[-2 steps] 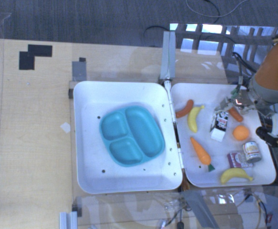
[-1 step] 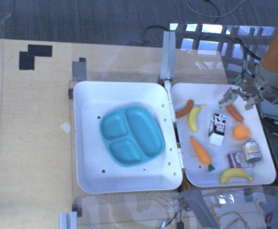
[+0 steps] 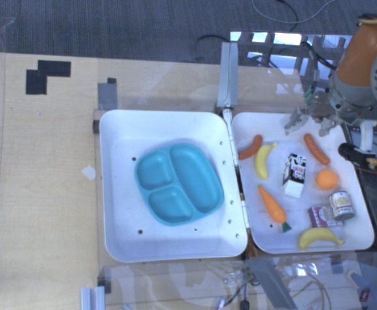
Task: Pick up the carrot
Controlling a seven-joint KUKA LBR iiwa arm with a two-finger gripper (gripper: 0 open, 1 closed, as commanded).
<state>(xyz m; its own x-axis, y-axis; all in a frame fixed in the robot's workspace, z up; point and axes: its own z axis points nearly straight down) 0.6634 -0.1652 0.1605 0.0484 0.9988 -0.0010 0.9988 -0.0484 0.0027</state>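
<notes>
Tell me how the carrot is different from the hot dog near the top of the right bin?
The carrot is orange, tapers to a point and has a green tip; the hot dog is redder with rounded ends. The carrot lies mid-bin near the milk carton; the hot dog lies further back, close under the gripper. Both are long, lie flat and slant the same way.

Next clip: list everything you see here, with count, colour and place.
carrot: 1, orange, right bin, centre-left
sausages: 2, red-orange, right bin, far part
bananas: 2, yellow, one far left, one near edge
milk carton: 1, white and black, middle
orange: 1, orange, right side
can: 1, pale, near right
packet: 1, purple, beside can
plate: 1, blue, divided, left bin
bins: 2, white, side by side
gripper: 1, grey, over right bin's far edge
</notes>
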